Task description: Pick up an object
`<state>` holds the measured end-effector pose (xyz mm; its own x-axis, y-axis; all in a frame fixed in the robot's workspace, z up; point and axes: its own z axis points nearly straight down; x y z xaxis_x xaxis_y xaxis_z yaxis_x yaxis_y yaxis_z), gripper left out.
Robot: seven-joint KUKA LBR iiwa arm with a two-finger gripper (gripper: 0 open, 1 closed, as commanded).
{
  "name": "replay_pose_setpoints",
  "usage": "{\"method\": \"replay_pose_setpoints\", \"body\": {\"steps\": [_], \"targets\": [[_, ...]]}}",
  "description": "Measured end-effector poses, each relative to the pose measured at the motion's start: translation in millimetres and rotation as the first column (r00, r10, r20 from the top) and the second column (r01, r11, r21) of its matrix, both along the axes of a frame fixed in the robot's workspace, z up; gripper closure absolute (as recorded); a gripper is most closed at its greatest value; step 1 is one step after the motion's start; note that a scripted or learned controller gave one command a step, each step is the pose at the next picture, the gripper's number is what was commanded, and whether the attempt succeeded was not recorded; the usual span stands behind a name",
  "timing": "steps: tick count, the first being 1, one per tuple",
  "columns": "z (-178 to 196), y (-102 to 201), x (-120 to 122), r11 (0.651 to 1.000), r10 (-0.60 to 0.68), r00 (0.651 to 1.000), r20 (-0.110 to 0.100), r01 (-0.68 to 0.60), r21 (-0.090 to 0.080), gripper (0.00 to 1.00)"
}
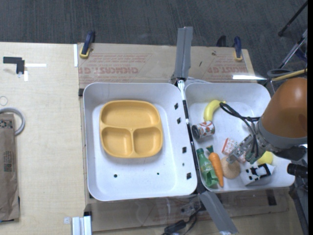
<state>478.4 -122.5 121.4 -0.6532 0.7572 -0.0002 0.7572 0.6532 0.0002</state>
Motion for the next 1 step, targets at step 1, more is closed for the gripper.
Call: {"method": "replay_pose_setpoints", "body": {"steps": [1], "targets": [[69.6, 62.0, 39.3, 0.942, -0.337, 0.942, -0.001, 0.337, -0.001, 1.0]]}}
